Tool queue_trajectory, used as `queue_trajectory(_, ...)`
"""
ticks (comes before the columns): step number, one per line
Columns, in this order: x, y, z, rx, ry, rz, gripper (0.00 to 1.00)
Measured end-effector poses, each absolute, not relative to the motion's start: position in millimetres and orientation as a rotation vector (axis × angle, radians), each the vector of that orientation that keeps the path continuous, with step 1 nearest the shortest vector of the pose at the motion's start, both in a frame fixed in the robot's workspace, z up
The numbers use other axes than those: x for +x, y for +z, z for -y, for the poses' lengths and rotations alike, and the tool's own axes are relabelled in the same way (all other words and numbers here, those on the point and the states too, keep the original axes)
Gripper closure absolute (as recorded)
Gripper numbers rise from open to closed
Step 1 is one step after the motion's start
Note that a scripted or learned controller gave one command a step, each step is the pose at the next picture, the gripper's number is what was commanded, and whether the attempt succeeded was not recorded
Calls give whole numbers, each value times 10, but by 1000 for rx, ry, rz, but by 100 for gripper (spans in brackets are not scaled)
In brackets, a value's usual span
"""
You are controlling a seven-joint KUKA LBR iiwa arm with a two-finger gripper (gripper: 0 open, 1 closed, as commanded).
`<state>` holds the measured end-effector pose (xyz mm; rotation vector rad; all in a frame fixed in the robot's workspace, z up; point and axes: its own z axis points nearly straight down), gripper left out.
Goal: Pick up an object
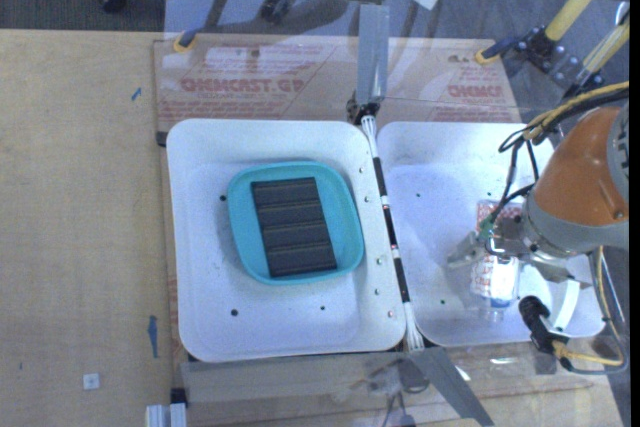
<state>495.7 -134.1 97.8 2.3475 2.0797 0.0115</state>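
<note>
Camera view: fixed above the bench, looking down at a slant on two shallow white bins side by side
Left bin (pixel 200 315): white, with rounded corners; it holds a teal plate
Teal plate (pixel 245 250): rounded square, lying flat near the middle of the left bin
Dark block (pixel 292 227): ribbed, charcoal grey, lying on the teal plate, its long side running up and down the view
Right bin (pixel 430 175): white, touching the left bin along the middle divider
Arm (pixel 590 180): grey with an orange band, reaching in from the right over the right bin
Gripper (pixel 492 260): low over the right part of the right bin, just at a clear bottle
Fingers: whether they are wide or closed I cannot tell; the wrist and the bottle's glare hide them
Clear bottle (pixel 497 280): small, see-through plastic with a pale label, lying in the right bin directly beneath the gripper; whether it is gripped I cannot tell
</note>
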Motion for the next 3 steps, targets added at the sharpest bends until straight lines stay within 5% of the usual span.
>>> queue_trajectory(1,5480,883,1378,2481,7,-1917,100)
queue_trajectory(2,5965,1842,500,2257,-1,-2184,100)
queue_trajectory(3,5848,1836,516,2341,-6,-2100,100)
